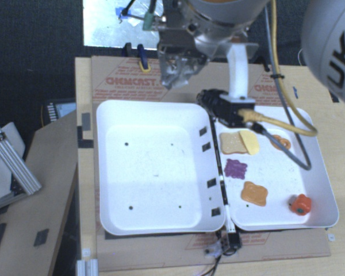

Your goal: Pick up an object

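Toast, cheese touching (purple piece below).

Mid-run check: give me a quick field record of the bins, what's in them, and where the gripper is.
left bin: nothing visible in it
right bin: toast slice, yellow piece overlapping the toast slice, purple piece, orange-brown piece, red-orange piece, orange ring
gripper: above the far edge of the left bin, over the cardboard; grip state unclear
held object: none seen
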`<control>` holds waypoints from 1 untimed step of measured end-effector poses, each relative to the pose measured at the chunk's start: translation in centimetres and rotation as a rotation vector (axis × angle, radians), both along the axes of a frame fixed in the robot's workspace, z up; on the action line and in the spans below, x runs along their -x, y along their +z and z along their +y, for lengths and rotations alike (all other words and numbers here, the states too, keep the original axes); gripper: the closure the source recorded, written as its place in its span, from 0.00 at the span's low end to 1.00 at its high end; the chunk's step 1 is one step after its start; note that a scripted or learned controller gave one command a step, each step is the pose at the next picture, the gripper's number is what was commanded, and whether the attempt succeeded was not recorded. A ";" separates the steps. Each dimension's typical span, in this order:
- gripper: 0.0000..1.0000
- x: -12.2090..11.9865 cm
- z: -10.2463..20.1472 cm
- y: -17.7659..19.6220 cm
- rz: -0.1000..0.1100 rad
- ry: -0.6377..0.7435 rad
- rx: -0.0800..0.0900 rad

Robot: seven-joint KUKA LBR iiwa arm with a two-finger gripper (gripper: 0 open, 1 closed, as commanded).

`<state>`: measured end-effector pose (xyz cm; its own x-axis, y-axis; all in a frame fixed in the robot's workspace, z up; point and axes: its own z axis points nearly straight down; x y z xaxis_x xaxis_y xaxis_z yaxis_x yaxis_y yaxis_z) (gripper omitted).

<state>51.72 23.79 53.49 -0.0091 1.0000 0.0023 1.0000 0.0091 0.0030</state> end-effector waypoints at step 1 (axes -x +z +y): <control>0.00 0.0 -0.3 0.0 0.001 -0.005 0.001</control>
